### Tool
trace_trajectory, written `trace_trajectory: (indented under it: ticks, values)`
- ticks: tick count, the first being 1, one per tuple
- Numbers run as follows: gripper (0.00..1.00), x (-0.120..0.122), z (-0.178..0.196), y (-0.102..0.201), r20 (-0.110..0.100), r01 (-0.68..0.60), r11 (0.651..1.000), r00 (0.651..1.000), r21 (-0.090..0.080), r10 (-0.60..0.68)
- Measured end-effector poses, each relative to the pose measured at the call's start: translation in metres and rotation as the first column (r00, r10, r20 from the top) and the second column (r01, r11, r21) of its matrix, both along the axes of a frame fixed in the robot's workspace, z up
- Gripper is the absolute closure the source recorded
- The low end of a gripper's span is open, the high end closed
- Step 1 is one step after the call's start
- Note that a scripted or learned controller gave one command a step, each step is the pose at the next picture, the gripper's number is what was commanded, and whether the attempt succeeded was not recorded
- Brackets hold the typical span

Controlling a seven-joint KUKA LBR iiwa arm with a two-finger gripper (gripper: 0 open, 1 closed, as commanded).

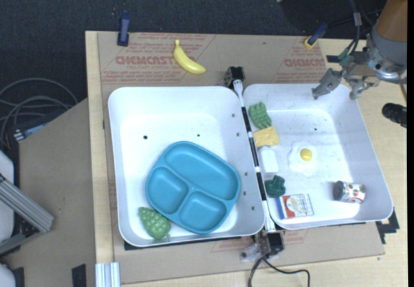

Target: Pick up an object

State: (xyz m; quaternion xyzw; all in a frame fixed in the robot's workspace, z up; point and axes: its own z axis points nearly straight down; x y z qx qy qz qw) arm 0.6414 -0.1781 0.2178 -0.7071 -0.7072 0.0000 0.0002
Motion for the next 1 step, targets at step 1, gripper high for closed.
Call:
trace_trajectory:
  ticks: [1]
  values:
    - [0.0, -0.0525, -0.0514, -0.03, -0.002, 0.001, 1.0, 1.0, -0.001, -0.001]
